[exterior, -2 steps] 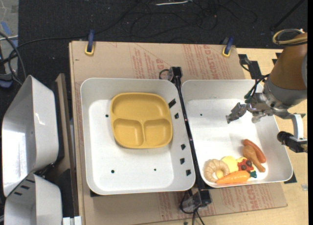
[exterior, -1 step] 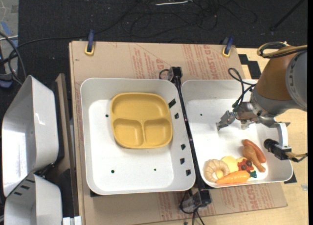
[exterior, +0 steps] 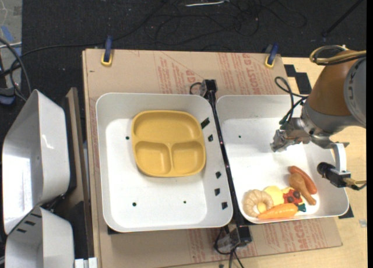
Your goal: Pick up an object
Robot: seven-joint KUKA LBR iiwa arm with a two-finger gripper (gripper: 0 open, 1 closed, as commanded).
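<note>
currently 2 white bins are set side by side on the surface (exterior: 175, 66), so that things can be carried from one to the other. the left bin (exterior: 113, 203) is taken up by a yellow divided plate (exterior: 169, 143), laid flat near its middle and well apart from the arm. the right bin (exterior: 250, 115) holds the task's things, which are heaped together in its near right corner: a pale shrimp-like piece (exterior: 257, 201), a yellowish piece (exterior: 274, 193) just behind it, an orange carrot (exterior: 278, 212) lying along the front wall, and a reddish sausage (exterior: 303, 180) tilted toward the corner. they are touching or nearly touching, so a clean pick of 1 is judged to be awkward.

the hand (exterior: 285, 139) is seen low over the bare floor of the right bin, behind the heap and apart from it. whether the hand is open or closed cannot be told from this slant, and nothing is seen in it. no thing is judged to be picked yet; a move forward and toward the corner is called for.
</note>
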